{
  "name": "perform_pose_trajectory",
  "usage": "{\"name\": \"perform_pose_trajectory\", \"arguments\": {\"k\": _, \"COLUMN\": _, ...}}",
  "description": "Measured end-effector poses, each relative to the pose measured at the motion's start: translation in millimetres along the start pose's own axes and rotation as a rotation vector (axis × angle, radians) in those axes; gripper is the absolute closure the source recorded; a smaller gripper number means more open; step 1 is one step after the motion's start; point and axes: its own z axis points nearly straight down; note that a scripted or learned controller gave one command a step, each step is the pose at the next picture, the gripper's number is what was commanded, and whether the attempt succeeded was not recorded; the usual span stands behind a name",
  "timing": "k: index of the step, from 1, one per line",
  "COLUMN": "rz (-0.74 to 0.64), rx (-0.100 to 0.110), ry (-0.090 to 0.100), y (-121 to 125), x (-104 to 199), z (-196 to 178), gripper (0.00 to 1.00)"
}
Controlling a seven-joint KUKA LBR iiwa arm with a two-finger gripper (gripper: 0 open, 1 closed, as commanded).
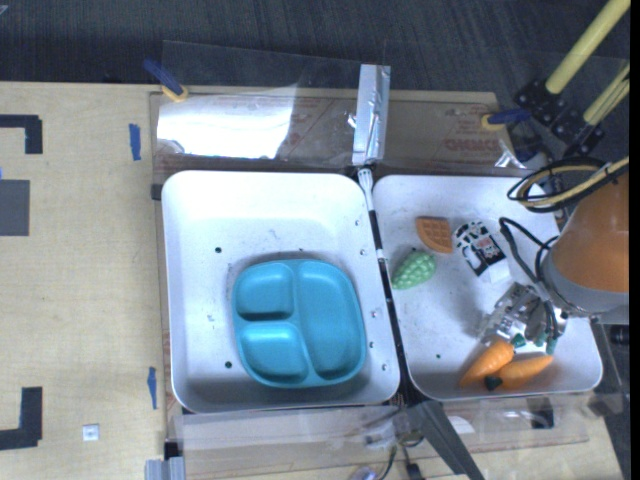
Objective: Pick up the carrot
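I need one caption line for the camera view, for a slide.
Gripper low over the carrot in the right bin; blue divided plate in the left bin.

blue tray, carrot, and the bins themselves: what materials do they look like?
Blue tray: likely moulded plastic, matte with a soft sheen, rounded compartment walls. Carrot: probably plastic or rubber toy food, uniform saturated orange, smooth skin. Bins: look like thin white plastic or painted sheet, scuffed and speckled, slightly glossy; cannot tell which.

End effector [522, 330] hangs low in the right bin [440, 363], right over the carrot [505, 366] near the front wall. Blue divided plate [298, 320] sits in the left bin [200, 228].
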Motion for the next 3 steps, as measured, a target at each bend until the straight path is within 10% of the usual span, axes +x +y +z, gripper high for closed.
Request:
{"name": "perform_pose_trajectory", "arguments": {"k": 1, "rz": -0.795, "rx": -0.002, "ry": 0.002, "y": -12, "x": -8, "z": 11, "gripper": 1.0}}
{"name": "perform_pose_trajectory", "arguments": {"k": 3, "rz": -0.089, "rx": 0.004, "ry": 0.011, "y": -53, "x": -33, "z": 12, "gripper": 1.0}}
